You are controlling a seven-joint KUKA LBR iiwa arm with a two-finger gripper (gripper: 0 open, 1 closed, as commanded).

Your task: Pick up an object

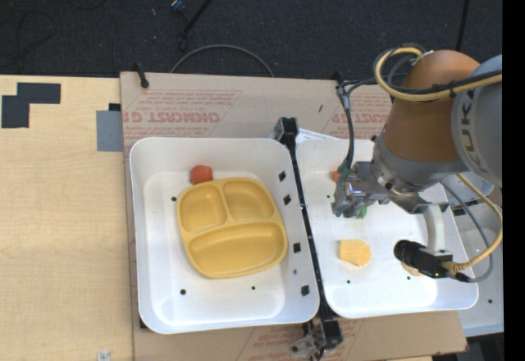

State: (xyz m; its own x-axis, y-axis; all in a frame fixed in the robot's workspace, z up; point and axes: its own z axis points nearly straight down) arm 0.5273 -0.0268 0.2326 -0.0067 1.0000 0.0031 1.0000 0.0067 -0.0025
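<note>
in the right white bin [459,294], the gripper [350,205] hangs low, whether open or closed cannot be told; the small pale yellow foam chunk [355,253] lies just nearer, slightly right.

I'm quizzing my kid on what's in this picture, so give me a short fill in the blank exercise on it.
1. The yellow divided tray lies in the ____ bin.
2. The small red-orange object beside the tray touches its ____ edge.
3. The pale yellow chunk lies in the ____ bin.

Missing words: left; far; right
</note>
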